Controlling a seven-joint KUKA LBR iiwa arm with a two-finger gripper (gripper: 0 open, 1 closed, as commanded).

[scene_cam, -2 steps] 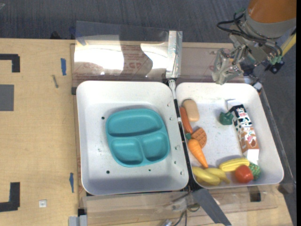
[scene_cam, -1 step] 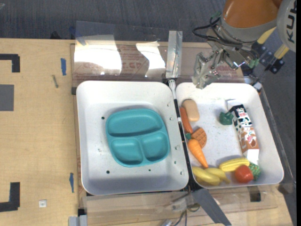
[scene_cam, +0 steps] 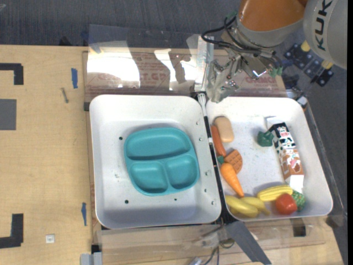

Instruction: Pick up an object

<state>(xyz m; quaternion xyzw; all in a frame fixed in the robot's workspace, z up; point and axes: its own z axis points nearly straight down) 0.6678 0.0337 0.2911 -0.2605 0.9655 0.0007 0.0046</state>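
Field notes, taken standing at the surface (scene_cam: 38, 148).

The arm (scene_cam: 270, 7) came in from the right and hung over the far rim of the right bin (scene_cam: 317, 164), near that bin's far left corner. The hand (scene_cam: 234, 76) sat there among cables and brackets, above the rim rather than down inside the bin. Whether its fingers were wide or narrow could not be told from where I stood; nothing was seen between them.

The right bin held all the loose pieces. Along its left wall lay a pale bread roll (scene_cam: 224, 129), a thin orange stick (scene_cam: 217, 141) beside it, then a waffle-brown piece (scene_cam: 234, 159) and a carrot (scene_cam: 231, 179) pointing toward the near edge. Against the near wall sat a banana (scene_cam: 245, 206), a yellow corn piece (scene_cam: 274, 192) and a red tomato (scene_cam: 285, 203) with a green leaf, crowded close together. A milk carton (scene_cam: 288, 153) lay along the right side, with a small green item (scene_cam: 265, 138) just beside its far end. The middle of the right bin's floor was bare white, leaving open room between the left row and the carton.

Left of the right bin, the left bin (scene_cam: 105, 126) carried a teal divided tray (scene_cam: 161, 160) in its centre, with bare margin all around it up to the walls.
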